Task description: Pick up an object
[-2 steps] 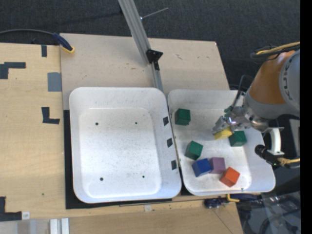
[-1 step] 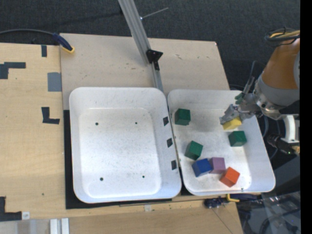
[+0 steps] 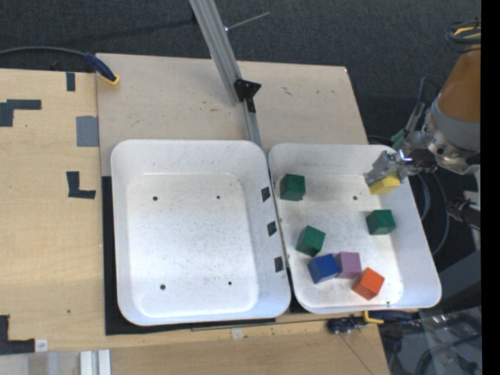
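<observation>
One yellow block [image 3: 385, 183] is sitting pinched between the fingers of the gripper [image 3: 388, 170], at the far right corner of the right bin [image 3: 422, 283]. The jaws are clenching on it. Nearer the camera from that block, green cubes, a blue cube [image 3: 323, 267], a purple cube [image 3: 349, 263] and an orange cube [image 3: 369, 282] are lying apart. Raising the arm straight and slowly is probably keeping the grasp safest, since the hold is looking off-centre.

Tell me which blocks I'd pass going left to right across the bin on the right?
Green block → another green block → blue block → purple block → orange block, all in the right bin.
</observation>
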{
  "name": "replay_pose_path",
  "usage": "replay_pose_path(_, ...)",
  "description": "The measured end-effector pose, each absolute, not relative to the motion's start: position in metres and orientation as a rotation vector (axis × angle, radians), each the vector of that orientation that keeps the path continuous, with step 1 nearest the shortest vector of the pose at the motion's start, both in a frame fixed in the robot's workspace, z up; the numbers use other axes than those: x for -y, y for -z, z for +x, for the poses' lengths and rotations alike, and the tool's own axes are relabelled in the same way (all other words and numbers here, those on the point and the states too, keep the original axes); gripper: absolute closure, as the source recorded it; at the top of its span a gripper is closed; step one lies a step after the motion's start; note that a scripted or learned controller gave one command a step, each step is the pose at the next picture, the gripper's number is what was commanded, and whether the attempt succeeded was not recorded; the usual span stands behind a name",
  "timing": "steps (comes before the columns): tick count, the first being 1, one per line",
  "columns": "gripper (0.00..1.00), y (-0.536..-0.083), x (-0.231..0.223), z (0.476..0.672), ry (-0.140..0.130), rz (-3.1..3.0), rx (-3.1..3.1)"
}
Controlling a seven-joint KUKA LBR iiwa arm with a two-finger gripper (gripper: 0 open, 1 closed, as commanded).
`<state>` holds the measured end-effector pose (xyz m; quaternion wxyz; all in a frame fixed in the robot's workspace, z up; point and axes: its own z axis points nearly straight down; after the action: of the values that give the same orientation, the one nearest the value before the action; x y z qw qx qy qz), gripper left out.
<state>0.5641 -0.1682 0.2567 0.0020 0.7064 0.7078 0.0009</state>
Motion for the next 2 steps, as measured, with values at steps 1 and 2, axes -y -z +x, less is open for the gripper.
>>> replay_pose_path(1, 1.0, -0.243, 0.112, 0.572, 0.0, 2.216, -2.23)
replay_pose_path(2, 1.0, -0.248, 0.051, 0.573, 0.0, 2.215, -2.232)
